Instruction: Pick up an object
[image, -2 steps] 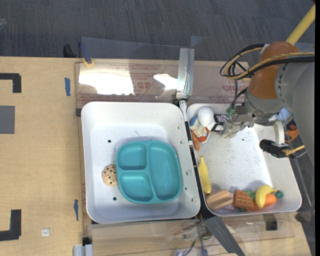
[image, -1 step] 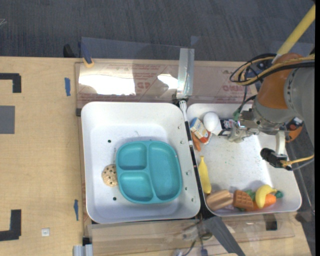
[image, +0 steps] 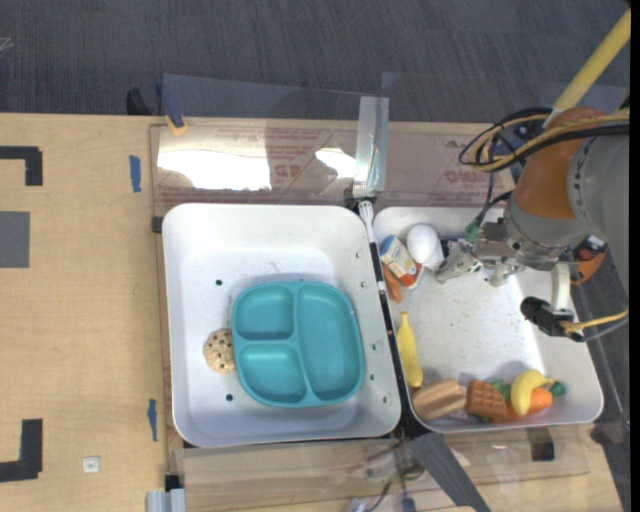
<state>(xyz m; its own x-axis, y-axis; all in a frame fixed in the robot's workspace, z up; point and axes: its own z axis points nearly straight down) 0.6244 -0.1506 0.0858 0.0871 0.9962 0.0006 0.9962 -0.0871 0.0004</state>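
So I had the tool (image: 478, 262) over the right bin's (image: 480, 320) upper part; couldn't tell whether it was apart or together. White egg (image: 424, 243) lay just to its left, nearest pick.

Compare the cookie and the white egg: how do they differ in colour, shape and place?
The cookie is tan with dark specks; the white egg is plain white. The cookie looks flat and round; the egg is a rounded, bulging form. The cookie lies in the left bin, touching the teal tray; the egg lies near the far edge of the right bin, near the gripper. Both are small food items resting on a bin floor.
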